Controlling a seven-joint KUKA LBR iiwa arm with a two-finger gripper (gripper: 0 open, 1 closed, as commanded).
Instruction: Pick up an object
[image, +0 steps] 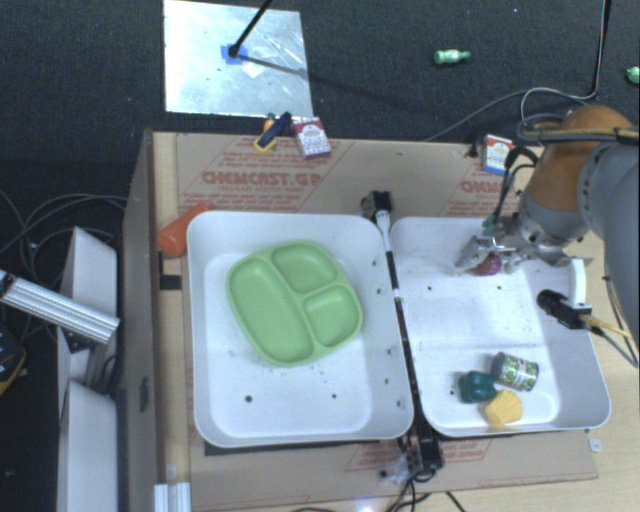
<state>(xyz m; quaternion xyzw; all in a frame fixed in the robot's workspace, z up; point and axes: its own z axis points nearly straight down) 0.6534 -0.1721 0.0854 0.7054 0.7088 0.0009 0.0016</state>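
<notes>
From the camera view above the table (330, 170), two white bins sit side by side on a printed cardboard sheet. The arm (590, 170) comes in from 3 o'clock and bends down into the right bin (450, 330). Its claw (489, 254) hangs low at about 12 o'clock of that bin's floor. Whether the claw is released or clenched I cannot tell from this angle. A small dark reddish thing (487, 267) shows just under the claw's tip; whether it is gripped or only lies beneath I cannot tell.

The other loose things in the right bin are well apart from the claw, bunched at 6 o'clock near the front wall. A small can (516, 371) lies on its side. A teal lump (476, 385) is just beside it at its 8 o'clock. A yellow piece (503, 408) is at the can's 7 o'clock, touching the teal lump.

The left bin (215, 400) holds a pale green divided plate (293, 302), lying flat near the middle.

Outside the bins, an orange thing (172, 232) lies by the left bin's 10 o'clock corner, and a small red and white box (313, 138) lies on the table's far edge.
</notes>
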